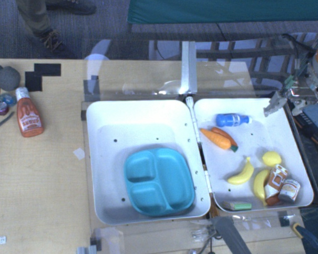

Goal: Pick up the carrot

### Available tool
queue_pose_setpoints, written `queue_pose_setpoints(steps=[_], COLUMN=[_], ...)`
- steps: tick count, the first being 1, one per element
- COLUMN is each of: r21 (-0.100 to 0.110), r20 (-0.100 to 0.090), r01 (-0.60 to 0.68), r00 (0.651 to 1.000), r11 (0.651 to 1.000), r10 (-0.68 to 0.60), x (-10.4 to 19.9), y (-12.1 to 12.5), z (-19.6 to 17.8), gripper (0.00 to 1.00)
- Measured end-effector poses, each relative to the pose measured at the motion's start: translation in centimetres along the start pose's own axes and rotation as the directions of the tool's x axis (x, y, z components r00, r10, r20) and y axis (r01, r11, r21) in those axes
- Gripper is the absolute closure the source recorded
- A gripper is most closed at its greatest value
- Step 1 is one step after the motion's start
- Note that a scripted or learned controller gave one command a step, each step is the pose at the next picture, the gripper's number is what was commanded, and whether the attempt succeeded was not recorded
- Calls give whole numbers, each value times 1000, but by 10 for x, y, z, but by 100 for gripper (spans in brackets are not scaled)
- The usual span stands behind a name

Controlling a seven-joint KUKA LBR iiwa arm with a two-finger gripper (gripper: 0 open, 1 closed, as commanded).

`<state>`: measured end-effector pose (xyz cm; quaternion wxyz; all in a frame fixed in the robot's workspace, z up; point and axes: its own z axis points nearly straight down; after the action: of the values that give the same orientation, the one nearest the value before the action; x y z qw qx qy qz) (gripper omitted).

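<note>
**Carrot waiting in right bin as arm hangs at the edge**

Nearest the lens, at the bottom of the frame, a green stick [236,205] is lying against the front wall of the right bin [304,175]. Above it, two bananas [241,175] and a lemon [271,158] are crowding the lower right corner beside a brown packet [282,185]. The carrot [219,137] is lying at a slant in the bin's upper left part, near the divider, with a blue bottle [232,119] just above it and apart from it.

The gripper [274,104] is hanging at the bin's upper right rim, well apart from the carrot; it is gripping nothing, and how far it is parted cannot be told at this size.

To do the pick well, the arm is likely needing to travel left across the bin, turn the gripper across the carrot's short width, and descend on its thick orange middle, keeping clear of the bottle and the divider wall.

In the left bin [105,152], a blue tray [158,180] with three compartments is sitting toward the lower right, with nothing seen in it.
</note>
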<state>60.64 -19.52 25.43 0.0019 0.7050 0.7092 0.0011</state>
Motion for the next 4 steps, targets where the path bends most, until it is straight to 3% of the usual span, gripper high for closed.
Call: queue_pose_setpoints(steps=[1,2,3,4], r21=[2,-6,-9,-2], r20=[-1,-3,-3,-1], r01=[72,-82,-79,42], r00=[997,997,997,999], r11=[997,997,997,999], r10=[-72,82,79,-42], x=[49,113,114,170], y=[-24,-6,-4,51], z=[107,166,154,68], gripper=[0,0,100,100])
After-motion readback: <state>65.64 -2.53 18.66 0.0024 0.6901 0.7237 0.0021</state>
